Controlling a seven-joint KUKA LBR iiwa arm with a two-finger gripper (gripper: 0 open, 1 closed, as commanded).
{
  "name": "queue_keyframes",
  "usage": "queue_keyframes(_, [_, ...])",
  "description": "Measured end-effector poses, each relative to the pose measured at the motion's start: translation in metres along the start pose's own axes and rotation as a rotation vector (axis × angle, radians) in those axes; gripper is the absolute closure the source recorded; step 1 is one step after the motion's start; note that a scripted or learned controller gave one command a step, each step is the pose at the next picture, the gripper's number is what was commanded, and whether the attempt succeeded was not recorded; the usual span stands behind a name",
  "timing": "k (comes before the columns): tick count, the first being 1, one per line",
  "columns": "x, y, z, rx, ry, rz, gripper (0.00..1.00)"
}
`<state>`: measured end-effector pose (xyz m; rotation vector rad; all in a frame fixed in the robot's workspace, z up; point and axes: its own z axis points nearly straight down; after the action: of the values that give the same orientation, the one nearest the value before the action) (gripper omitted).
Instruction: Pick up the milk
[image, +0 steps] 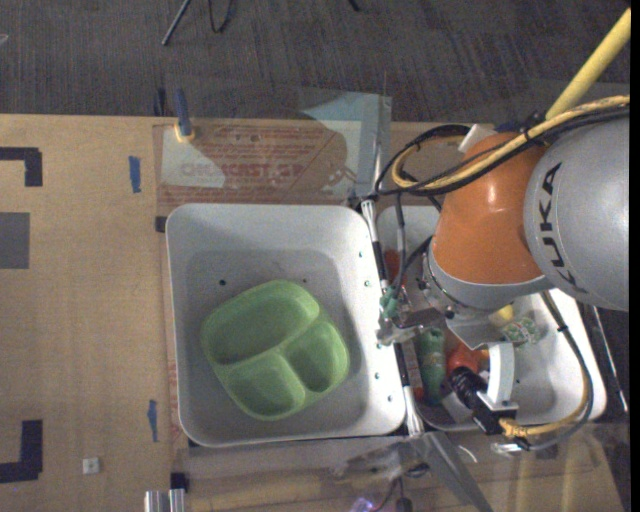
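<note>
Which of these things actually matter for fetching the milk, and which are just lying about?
Part of the job:
- the arm, reaching down into the right bin
- milk: I can't pick it out; the arm covers most of that bin

Just lying about:
- green divided tray in the left bin
- green bottle-like item and small red item under the arm

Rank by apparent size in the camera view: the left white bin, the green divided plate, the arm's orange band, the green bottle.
1. Left white bin
2. Orange band, though it sits nearer the camera, so its rank over the plate is unsure
3. Green divided plate
4. Green bottle, partly hidden by the arm
</note>
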<state>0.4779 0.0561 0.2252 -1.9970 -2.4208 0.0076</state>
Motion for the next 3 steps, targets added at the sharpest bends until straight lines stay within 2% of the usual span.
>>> queue_keyframes(1, [0.077,0.015,-0.025,-0.002,0.000,0.151,1.00])
queue_keyframes(2, [0.130,0.025,-0.006,0.001,0.000,-0.120,1.00])
queue_keyframes(3, [0.130,0.025,-0.015,0.003,-0.001,-0.119,1.00])
